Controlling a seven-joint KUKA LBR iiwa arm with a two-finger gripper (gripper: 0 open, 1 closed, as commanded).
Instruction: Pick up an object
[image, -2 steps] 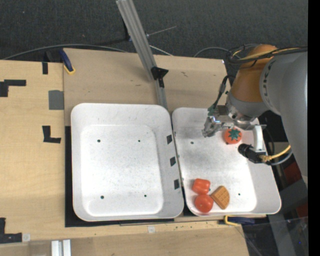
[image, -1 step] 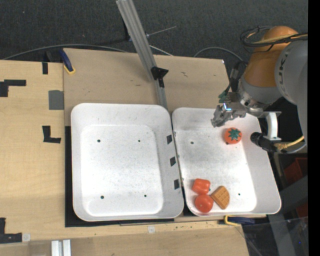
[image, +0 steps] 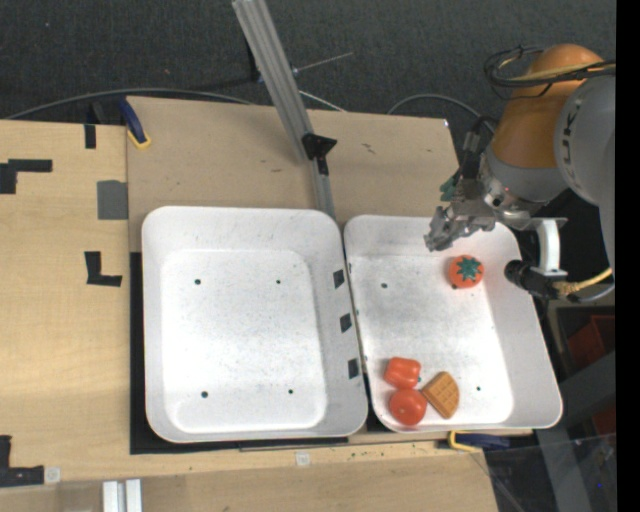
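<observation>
the gripper (image: 438, 240) is seen over the far corner of the right bin (image: 520, 400), hung from the grey arm (image: 560, 110) that reaches in from the right. whether it is spread or pressed together cannot be told – the tip is small and dark against the white floor. nothing is seen between its tips, so nothing is judged to be held.

just beside it, toward the near right, a tomato (image: 464, 271) with a green top lies on the bin floor, apart from the gripper. it is the closest thing to be picked. well apart, at the near edge of the same bin, three more things are grouped: a red pepper (image: 402, 373), a red ball (image: 407, 407) touching it on the near side, and a tan cracker (image: 441, 394) just beside both.

the left bin (image: 160, 400) is passed over by a grey pole (image: 290, 100) at its far corner.

the task is judged to be at its start – no object is lifted, all lie on the floor, and the descent, the grasp and the lift are left to be done.
</observation>
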